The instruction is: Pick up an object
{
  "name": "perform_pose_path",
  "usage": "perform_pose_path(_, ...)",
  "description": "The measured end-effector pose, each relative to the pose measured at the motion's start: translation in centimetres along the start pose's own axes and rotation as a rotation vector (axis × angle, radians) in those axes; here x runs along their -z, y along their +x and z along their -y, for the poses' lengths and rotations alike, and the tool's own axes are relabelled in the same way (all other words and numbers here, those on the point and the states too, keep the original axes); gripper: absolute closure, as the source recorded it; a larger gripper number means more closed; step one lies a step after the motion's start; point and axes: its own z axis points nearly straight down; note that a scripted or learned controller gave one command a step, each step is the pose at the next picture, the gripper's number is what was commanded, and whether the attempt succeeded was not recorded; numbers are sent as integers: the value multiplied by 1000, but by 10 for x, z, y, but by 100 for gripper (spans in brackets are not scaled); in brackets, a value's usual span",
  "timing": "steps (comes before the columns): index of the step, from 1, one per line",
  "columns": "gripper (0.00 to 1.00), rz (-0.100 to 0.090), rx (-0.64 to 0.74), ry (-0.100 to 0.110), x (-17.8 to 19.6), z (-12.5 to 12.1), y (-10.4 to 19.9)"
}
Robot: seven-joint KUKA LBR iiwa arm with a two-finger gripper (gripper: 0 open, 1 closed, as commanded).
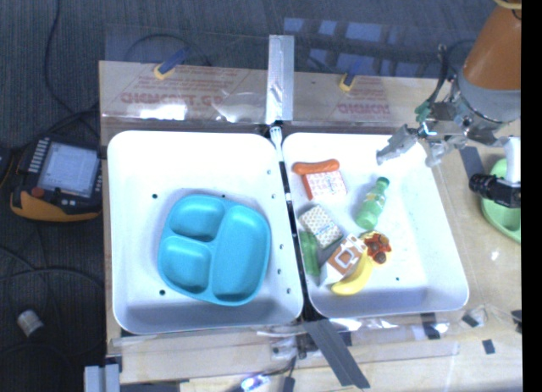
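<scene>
The pincer hangs spread wide, holding nothing; it should drop straight over the green bottle, then squeeze.

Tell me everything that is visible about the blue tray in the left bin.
The blue tray looks like smooth turquoise plastic, with rounded corners and three recessed compartments: two small ones at the view's left, one large one at its right. It lies flat, open side up, slightly rotated, on the floor of the left bin. Nothing sits in it.

blue tray, yellow banana, green bottle
</scene>
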Motion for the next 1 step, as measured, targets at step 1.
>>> perform_pose_path(1,0,0,0,0,0,0,0)
